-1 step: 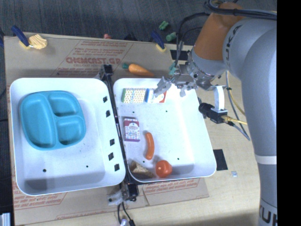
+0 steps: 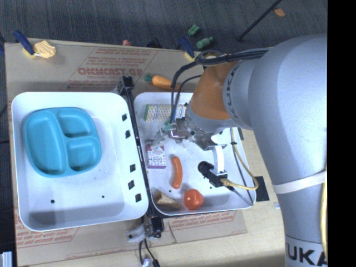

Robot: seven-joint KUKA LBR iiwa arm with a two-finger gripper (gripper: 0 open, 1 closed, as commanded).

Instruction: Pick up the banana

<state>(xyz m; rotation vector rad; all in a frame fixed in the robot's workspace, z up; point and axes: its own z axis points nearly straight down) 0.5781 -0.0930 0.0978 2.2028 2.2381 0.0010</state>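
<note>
In right bin (image 2: 236, 202), gripper (image 2: 173, 131) hangs low near upper left corner, among small packets; finger state cannot tell. Banana not identifiable, possibly hidden under arm. Hot dog (image 2: 177, 172), tomato (image 2: 193, 198) lie near front.

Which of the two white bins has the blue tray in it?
The left bin; the blue tray lies in it, while the right bin holds food items.

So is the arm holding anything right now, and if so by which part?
Cannot be told: the gripper sits low in the right bin, with its tip hidden beneath the wrist, so no hold can be confirmed.
</note>
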